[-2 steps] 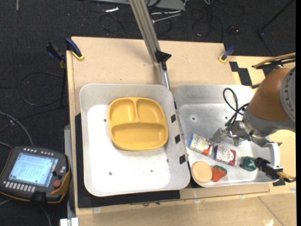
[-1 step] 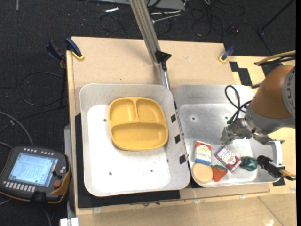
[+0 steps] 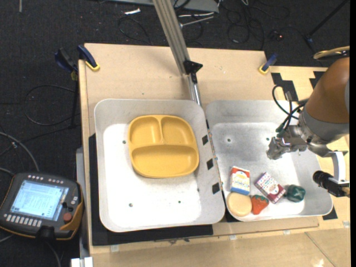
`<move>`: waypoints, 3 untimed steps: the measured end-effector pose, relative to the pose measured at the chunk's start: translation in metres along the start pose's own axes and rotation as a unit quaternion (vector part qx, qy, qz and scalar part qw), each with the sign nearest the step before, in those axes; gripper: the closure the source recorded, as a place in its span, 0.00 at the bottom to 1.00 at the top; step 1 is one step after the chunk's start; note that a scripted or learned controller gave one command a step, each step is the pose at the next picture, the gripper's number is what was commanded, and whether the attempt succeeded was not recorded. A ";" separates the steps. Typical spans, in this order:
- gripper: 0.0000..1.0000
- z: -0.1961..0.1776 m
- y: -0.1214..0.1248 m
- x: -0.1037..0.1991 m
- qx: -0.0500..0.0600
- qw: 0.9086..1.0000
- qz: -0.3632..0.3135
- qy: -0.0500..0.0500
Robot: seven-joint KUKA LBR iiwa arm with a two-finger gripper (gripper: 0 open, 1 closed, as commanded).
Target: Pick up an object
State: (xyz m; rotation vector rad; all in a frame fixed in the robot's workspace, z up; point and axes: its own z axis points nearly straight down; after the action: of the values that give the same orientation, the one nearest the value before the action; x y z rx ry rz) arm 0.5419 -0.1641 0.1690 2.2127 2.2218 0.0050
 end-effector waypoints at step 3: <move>1.00 -0.106 -0.008 0.056 0.004 1.000 -0.002 0.002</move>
State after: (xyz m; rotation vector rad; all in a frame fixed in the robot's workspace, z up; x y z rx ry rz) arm 0.5332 -0.1081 0.2748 2.2140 2.2310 0.0008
